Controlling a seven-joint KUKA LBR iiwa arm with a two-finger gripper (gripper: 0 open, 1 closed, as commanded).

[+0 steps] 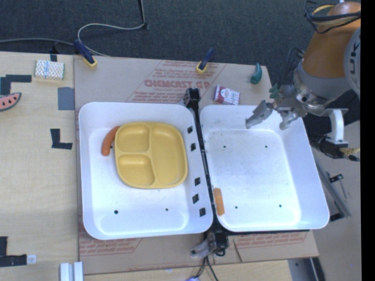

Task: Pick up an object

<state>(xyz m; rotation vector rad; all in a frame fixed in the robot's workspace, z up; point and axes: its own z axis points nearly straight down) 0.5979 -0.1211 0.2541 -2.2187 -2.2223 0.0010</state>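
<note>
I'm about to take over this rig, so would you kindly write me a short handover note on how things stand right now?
Gripper: open, holding nothing, above the far right part of the right bin.
Left bin: yellow divided plate, with an orange carrot-like piece touching its left edge.
Right bin: a small orange piece at its left wall, near the front.
Done: nothing picked up yet.
Left: lower onto one object, close on it, lift. The small orange piece is probably the nearer choice.
</note>
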